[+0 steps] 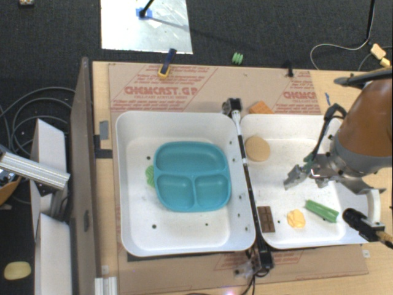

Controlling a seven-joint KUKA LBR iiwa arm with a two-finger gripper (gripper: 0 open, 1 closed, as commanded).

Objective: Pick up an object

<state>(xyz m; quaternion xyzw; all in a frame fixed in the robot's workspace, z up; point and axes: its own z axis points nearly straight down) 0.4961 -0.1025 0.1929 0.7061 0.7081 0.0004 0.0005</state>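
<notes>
The claw (295,177) hangs over the middle of the right bin (288,238), at the end of the grey arm (362,134) that comes in from the right. Whether its two fingers are apart or together cannot be told from this view — the tip is small, dark and seen at a slant. Nothing is seen between the fingers.

Nearest the claw, just below and to its right, a green stick-shaped piece (322,211) lies flat on the bin floor, tilted. Directly below the claw, a small yellow lump (296,219) sits beside the left end of that green piece. Below and to the left, a brown chocolate-bar block (266,219) rests against the bin's left wall. Above and to the left, a tan round cookie (257,148) lies close to the same wall. All four are apart from the claw; none is touched by it.

Farther up and left, beyond the bin's rim, an orange wedge (261,108) rests on the cardboard sheet (184,85).

Well to the left, in the left bin (132,226), a blue divided plate (191,176) lies flat near the centre — three compartments, face up. A green item (150,176) pokes out from under its left edge; its form cannot be made out.
</notes>
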